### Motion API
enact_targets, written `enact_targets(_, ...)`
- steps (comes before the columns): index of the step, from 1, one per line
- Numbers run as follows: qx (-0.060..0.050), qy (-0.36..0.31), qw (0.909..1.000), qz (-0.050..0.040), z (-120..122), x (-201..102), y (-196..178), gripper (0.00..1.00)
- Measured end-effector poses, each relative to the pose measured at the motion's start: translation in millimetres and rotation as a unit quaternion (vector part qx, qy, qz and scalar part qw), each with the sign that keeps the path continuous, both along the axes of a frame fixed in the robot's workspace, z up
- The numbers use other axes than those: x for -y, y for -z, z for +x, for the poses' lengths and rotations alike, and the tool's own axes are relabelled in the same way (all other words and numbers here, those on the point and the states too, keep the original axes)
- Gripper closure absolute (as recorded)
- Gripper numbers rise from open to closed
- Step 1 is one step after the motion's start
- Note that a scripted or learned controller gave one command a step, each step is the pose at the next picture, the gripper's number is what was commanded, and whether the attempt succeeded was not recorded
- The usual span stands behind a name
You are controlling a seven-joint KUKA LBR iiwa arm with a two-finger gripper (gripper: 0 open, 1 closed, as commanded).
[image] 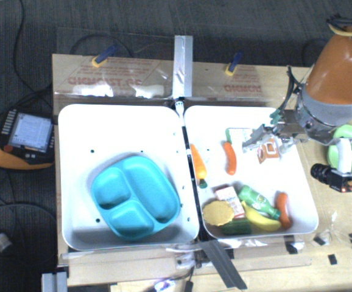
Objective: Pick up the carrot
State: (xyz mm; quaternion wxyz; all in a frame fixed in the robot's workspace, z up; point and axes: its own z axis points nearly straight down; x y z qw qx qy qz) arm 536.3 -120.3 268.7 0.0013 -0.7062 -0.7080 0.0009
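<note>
The carrot [197,162] is orange with a green tip at its near end. It lies along the left wall of the right bin [298,163], next to the divider. My gripper [260,148] hangs over the right bin's far right part, well to the right of the carrot and apart from it. Its fingers look spread, with nothing between them. A short red-orange pepper-like piece [230,157] lies between the carrot and the gripper.
The left bin [78,139] holds a blue divided plate [136,196]. In the right bin's near corner lie a tan round bun [217,212], a small white-and-red box [231,199], a green bottle [258,201], a banana [262,219] and a red sausage [282,208].
</note>
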Motion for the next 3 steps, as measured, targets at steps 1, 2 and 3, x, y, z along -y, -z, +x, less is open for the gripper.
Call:
enact_targets(1,-0.001,0.098,0.9952,-0.0003,-53,-53,29,0.0)
enact_targets(2,0.0,0.1,0.995,-0.0007,-17,-9,19,0.0)
enact_targets(3,-0.001,0.099,0.9951,-0.0002,-17,-10,11,1.0)
